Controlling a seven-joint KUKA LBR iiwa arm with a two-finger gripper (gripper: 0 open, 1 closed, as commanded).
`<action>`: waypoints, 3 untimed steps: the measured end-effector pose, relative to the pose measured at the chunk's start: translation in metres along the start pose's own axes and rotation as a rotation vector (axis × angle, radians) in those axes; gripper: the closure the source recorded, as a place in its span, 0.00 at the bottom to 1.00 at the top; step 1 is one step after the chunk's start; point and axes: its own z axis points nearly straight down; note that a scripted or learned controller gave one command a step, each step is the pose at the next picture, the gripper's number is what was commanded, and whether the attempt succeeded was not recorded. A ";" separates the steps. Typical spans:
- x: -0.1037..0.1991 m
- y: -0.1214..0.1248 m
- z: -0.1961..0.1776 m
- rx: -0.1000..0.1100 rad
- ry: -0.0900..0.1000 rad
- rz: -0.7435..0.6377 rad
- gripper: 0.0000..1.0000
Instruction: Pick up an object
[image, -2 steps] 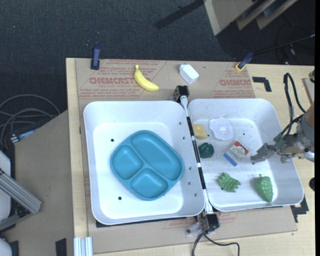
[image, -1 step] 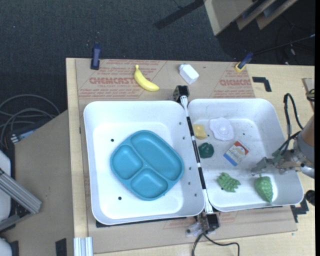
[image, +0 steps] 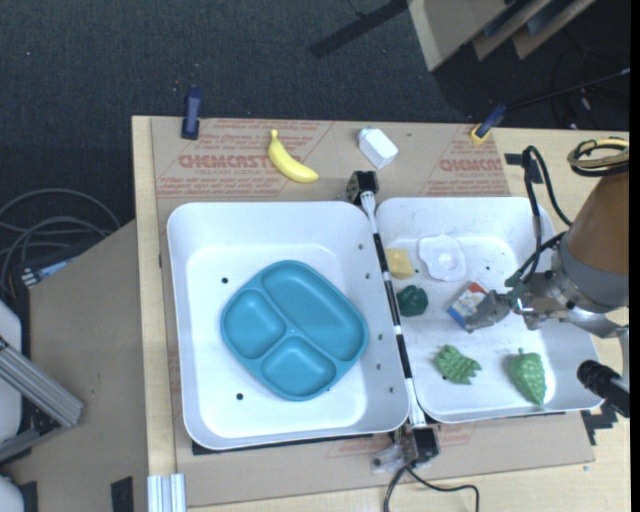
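Observation:
The right bin (image: 500, 222) holds several small objects. A small blue, red and white box (image: 465, 303) lies near its middle. My gripper (image: 492, 312) comes in from the right and sits right against the box's right side, low in the bin. Whether the box is gripped cannot be seen. A dark green lump (image: 411, 299) lies left of the box. Behind it are a yellow piece (image: 400, 263) and a white round piece (image: 443, 257). A green leafy toy (image: 457, 364) and a green bumpy fruit (image: 528, 375) lie near the front wall.
The left bin (image: 200, 240) holds a blue divided plate (image: 292, 328). On the cardboard behind the bins lie a banana (image: 289, 160) and a white block (image: 378, 147). Black cables (image: 538, 200) run along the arm over the right bin's back right.

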 end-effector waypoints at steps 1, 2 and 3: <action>0.022 -0.002 0.091 0.005 0.000 0.003 0.00; 0.027 -0.002 0.113 0.005 0.001 0.003 0.00; 0.000 -0.001 0.112 0.001 -0.002 0.004 0.00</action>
